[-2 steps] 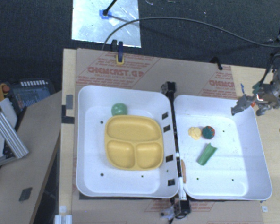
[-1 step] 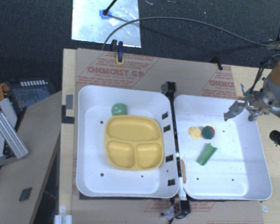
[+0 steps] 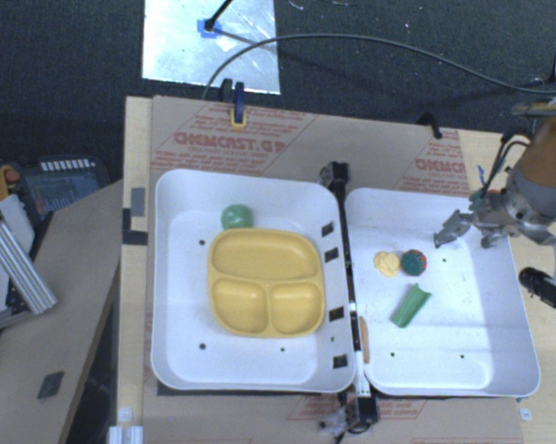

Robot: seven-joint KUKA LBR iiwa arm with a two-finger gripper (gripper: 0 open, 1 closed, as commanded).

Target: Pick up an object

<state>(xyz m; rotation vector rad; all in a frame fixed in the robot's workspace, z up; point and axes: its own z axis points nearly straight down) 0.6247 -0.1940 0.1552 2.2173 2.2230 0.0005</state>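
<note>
Reaching in from the right over the right bin [image 3: 494, 370]: grey arm [image 3: 549, 167] with orange band, wrist bent down toward the bin's upper right part. Claw [image 3: 470, 228] hanging low above the bin floor, prongs spread, nothing between them.

Left of the claw and apart from it, a yellow lump [image 3: 386, 262] touching a teal and red ball [image 3: 414, 262]. Just below the ball, a green block [image 3: 410, 305], tilted. All three toward the left half of the right bin, away from its walls. Bare white floor between the claw and the ball, and more bare floor along the bin's lower and right sides.

Across the divider [image 3: 341, 267] from the ball, in the left bin [image 3: 171, 351]: a yellow sectioned tray [image 3: 263, 281], with a green round thing [image 3: 238, 216] touching its upper left edge. Cardboard sheet [image 3: 293, 137] under both bins on the bench [image 3: 88, 252].
</note>
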